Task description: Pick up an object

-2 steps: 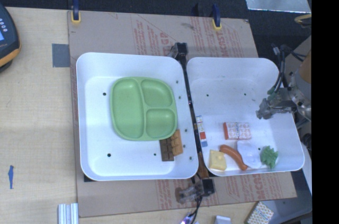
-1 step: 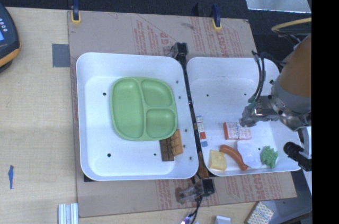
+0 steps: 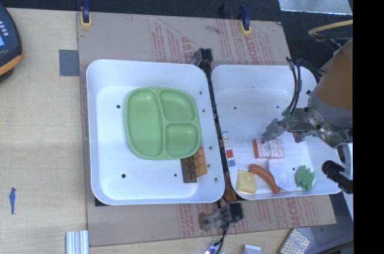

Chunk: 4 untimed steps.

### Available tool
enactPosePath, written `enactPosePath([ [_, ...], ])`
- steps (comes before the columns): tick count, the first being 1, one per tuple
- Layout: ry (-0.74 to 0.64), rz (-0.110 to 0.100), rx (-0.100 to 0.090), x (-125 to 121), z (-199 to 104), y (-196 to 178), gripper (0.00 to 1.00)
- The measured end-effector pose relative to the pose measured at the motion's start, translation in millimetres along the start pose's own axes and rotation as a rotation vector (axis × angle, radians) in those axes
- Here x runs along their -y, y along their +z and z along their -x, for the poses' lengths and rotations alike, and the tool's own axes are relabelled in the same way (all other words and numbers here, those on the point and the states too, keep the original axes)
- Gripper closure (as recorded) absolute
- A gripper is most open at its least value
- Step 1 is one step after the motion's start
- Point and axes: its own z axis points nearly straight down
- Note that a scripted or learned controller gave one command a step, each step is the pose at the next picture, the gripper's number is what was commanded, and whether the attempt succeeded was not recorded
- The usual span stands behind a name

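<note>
My gripper (image 3: 271,133) hangs in the right bin (image 3: 252,81), just above the upper left edge of a small red-and-white packet (image 3: 270,150). It is open, with nothing between its fingers. Along the bin's front edge lie a yellow cheese-like wedge (image 3: 246,181), a reddish sausage (image 3: 264,178), a white rounded piece (image 3: 283,176) and a green broccoli-like piece (image 3: 305,177). The grey arm with its orange band (image 3: 337,81) comes in from the right.
The left bin (image 3: 105,127) holds a green divided plate (image 3: 162,122) and a brown block (image 3: 194,166) near its front right corner. A black divider (image 3: 215,120) runs between the bins. A small label strip (image 3: 227,148) lies by the right bin's left wall.
</note>
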Motion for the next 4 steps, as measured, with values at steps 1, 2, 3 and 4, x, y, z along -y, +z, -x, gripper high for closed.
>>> enactPosePath([
  [1, -0.001, 0.006, 0.007, -28.6, -10.9, 88.8, 0.00],
  [2, -0.003, 0.011, 0.001, -30.7, -11.7, 71.8, 1.00],
  [3, -0.004, 0.009, 0.001, -30.1, -11.8, 72.8, 0.00],
  [4, -0.006, 0.008, 0.001, -30.0, -11.1, 62.5, 1.00],
])
